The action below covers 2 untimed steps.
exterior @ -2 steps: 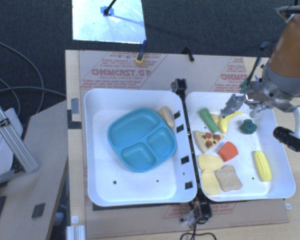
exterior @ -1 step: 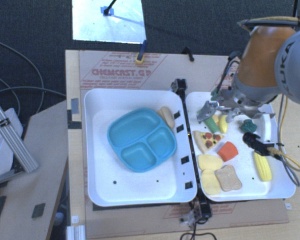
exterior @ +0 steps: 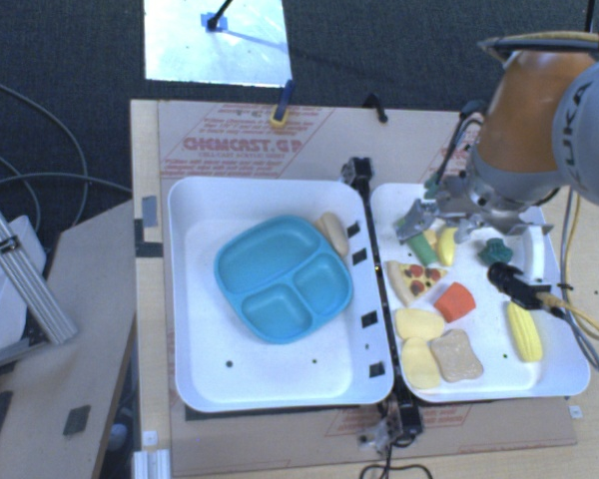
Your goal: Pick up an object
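Gripper [exterior: 431,230] hung low over the right bin [exterior: 569,367] — lining up on the toy food [exterior: 426,249], couldn't tell its state.

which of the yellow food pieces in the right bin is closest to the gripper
The small yellow piece beside the gripper, at the bin's upper part. The corn cob and pale yellow pieces lie farther down.

We are looking at a robotics lab rather than a home. A grey and orange industrial arm [exterior: 539,118] reaches over a bench [exterior: 100,287] carrying two white bins [exterior: 280,392], set on printed cardboard [exterior: 245,143]. Loose cables [exterior: 30,178] trail across dark carpet [exterior: 50,28], and an aluminium rail [exterior: 20,267] stands at the left.
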Available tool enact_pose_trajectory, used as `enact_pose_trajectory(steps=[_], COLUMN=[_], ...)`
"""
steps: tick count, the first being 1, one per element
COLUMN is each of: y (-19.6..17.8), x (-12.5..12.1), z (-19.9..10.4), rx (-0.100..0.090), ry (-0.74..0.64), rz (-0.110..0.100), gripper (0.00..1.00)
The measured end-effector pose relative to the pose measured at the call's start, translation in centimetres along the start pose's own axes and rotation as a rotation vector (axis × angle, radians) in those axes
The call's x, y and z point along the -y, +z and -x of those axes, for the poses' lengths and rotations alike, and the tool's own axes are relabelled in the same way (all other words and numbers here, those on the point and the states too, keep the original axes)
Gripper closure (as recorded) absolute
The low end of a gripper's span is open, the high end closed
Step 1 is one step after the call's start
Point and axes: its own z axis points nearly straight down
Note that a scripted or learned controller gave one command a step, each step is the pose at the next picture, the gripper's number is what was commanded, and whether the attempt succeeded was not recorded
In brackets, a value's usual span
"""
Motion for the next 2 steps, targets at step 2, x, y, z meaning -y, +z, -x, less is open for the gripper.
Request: enact_pose_trajectory(steps=[2], y=[0.0], x=[0.0], z=[0.0], rx=[0.0], ry=[0.0], rz=[0.0], gripper=[0.0])
